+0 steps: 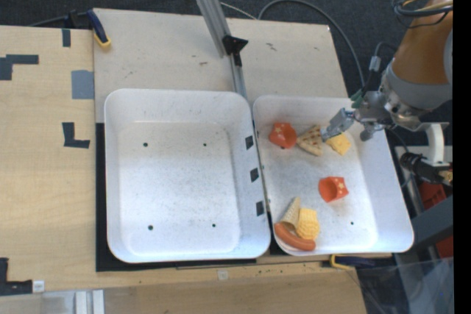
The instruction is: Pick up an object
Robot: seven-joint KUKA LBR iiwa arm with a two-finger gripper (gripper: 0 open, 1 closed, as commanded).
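The gripper (340,123) is hovering in the right bin (383,232), just beside the yellow block (340,145) and the tan wedge (312,140) lying leftward; whether the jaws are spread, I cannot tell.

White bins (176,103) hold orange (333,189) and yellow (340,145) toys.

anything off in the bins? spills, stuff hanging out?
One thing: the hot dog and yellow corn piece sit jammed against the right bin's front rim, hot dog riding up the edge. Nothing is spilled outside the bins.
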